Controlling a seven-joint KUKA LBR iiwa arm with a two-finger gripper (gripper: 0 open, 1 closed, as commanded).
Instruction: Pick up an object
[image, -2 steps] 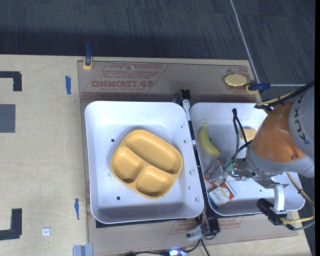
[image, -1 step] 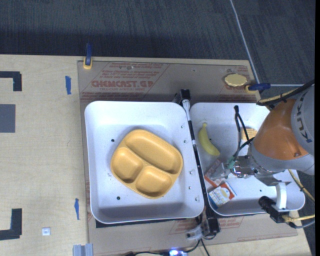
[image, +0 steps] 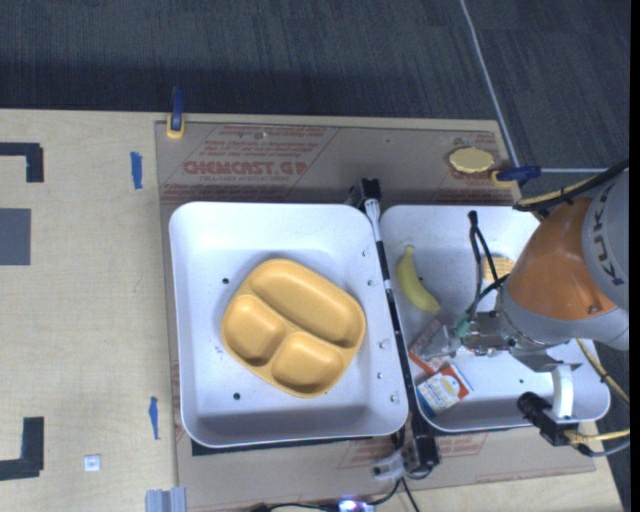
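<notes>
Camera view, from above the bench: the grey arm with its orange wrist band (image: 560, 265) reaches in from the right and hangs low over the right-hand shallow white bin (image: 590, 405), its two-finger gripper (image: 462, 335) pointing toward that bin's left wall. How far the gripper is spread cannot be told from here, as the wrist and cabling crowd it, and nothing can be seen held in it.

Just beside the gripper tip, to its left and a little below, lies a crumpled clear-and-red wrapper (image: 432, 343). Below that, near the bin's front-left corner, sits a small white carton with orange and blue print (image: 442, 387), lying at a slant. A yellow plastic banana (image: 414, 281) rests farther up the bin, its long axis running roughly from back to front along the left wall, apart from the gripper.

The left-hand white bin (image: 200, 300) holds a large yellow three-compartment moulded tray (image: 291, 325), well apart from the arm across the divider.

By this reading the wrapper is the nearest candidate: it lies leftward of the tip, almost touching, so the coming move would likely be a short shift left and down.
</notes>
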